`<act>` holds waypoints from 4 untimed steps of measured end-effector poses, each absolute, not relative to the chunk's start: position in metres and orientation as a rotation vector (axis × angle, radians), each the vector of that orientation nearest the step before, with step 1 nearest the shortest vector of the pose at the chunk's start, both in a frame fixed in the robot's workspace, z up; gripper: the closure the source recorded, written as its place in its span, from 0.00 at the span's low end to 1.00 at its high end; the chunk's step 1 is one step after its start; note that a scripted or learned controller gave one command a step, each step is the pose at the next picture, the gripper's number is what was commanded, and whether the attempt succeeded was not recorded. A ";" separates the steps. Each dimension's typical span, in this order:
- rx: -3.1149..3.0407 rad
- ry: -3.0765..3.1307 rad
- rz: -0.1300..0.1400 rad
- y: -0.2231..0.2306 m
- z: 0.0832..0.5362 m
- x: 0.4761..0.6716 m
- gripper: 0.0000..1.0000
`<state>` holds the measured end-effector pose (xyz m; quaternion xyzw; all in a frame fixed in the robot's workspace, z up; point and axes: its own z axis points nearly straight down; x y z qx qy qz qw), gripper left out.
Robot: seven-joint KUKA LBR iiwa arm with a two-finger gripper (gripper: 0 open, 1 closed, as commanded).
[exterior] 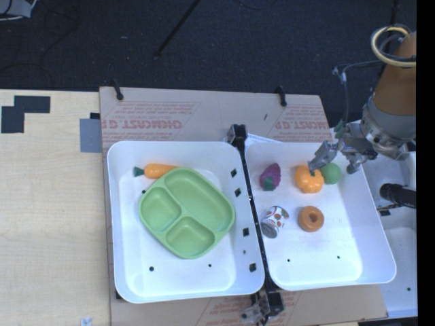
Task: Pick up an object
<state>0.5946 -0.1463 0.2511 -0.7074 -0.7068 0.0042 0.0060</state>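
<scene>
While the arm (391, 94) is reaching in from the right, two white bins are sitting side by side on the worktop (47, 209). Left bin (129, 270): one green divided plate (187, 211) with three compartments is lying in the middle, and one orange carrot (158, 170) is lying just beside the plate's upper left edge, near the bin's back wall. Right bin (353, 263): five things are being counted. One purple toy fruit (270, 176) is sitting near the divider; one patterned cup (274, 221) is lying on its side below it; one brown doughnut (311, 219) is lying to the right of the cup; one orange bell pepper (309, 179) is sitting above the doughnut; one green ball (332, 174) is sitting just beside the pepper on its right.

End effector (338, 157): its fingers are being held spread wide, one finger tip (318, 161) hanging over the top of the pepper, the other standing to the right of the green ball. Nothing is being gripped between them; whether contact is being made with the pepper cannot be told.
</scene>
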 end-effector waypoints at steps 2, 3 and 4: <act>-2.216 -2.216 0.008 -0.142 0.195 0.591 0.00; -2.217 -2.216 0.007 -0.150 0.145 0.590 0.00; -2.218 -2.216 0.006 -0.149 0.092 0.589 0.00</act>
